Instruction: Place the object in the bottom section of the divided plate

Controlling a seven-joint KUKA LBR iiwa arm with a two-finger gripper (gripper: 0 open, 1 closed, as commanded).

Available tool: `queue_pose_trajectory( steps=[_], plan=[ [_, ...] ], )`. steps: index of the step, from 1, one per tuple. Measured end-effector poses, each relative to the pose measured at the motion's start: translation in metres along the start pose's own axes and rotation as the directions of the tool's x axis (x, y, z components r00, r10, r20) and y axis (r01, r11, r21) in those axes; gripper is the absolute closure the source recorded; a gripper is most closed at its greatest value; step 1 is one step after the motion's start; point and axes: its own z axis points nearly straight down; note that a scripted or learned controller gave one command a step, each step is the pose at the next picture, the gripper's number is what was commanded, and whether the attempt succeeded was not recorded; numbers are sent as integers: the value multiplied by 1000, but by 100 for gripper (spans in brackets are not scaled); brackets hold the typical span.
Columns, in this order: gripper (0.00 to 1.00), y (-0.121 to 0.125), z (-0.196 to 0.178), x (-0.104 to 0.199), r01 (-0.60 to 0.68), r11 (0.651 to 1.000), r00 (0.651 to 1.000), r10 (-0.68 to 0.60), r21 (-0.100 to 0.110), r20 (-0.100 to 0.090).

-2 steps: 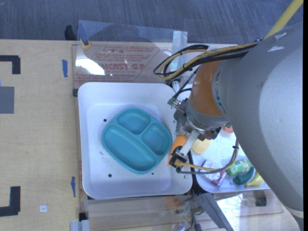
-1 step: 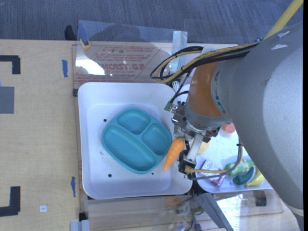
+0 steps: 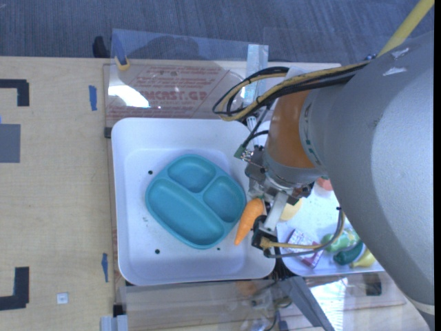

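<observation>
Tool (image 3: pixel 260 227) sits lower centre of frame, at the right rim of the left bin (image 3: pixel 131 185). An orange toy carrot (image 3: pixel 245 221) is right against its fingers, tilted, tip pointing down-left; looks gripped, fingers closed on it. The carrot hangs just right of the teal divided plate (image 3: pixel 196 200), not in any section. Plate lies mid-bin, two small sections upper right, long section lower left. Right bin (image 3: pixel 324 212) holds a jumble of small items, yellow and green bits, partly hidden by the arm. Wooden desk (image 3: pixel 48 185) on left.
</observation>
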Motion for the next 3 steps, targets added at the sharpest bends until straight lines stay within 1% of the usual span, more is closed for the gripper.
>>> queue_pose_trajectory(
  steps=[1,2,3],
  plan=[
    [100,8,-25,5,204,978,979,-203,48,-20],
    [100,-25,-58,64,80,995,997,-80,52,-15],
    [0,-24,-57,63,78,996,997,-77,53,-13]
  ],
)
